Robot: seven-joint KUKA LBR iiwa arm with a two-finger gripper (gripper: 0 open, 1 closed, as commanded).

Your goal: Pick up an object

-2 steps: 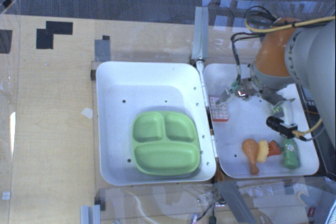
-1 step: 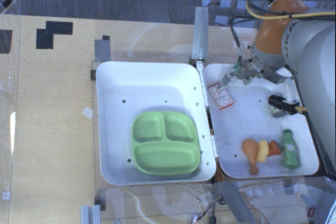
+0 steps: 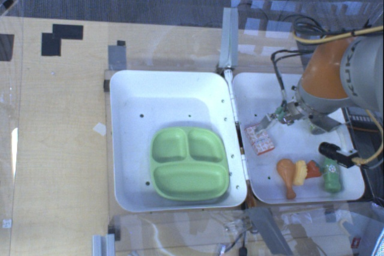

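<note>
In the right bin (image 3: 264, 88) lie several small objects. A white packet with red print (image 3: 260, 140) rests near the bin's left wall. Along the front edge lie an orange toy drumstick (image 3: 287, 173), a small yellow and red piece (image 3: 305, 171) and a green can (image 3: 331, 177). My gripper (image 3: 271, 120) hangs low over the bin, its tip just above and to the right of the packet's upper corner. The orange-banded arm (image 3: 327, 75) behind it hides the bin's back right part.
The left bin (image 3: 129, 99) holds a green divided plate (image 3: 189, 163) toward its front. A metal divider (image 3: 228, 39) stands between the bins at the back. Cables loop over the right bin's far side.
</note>
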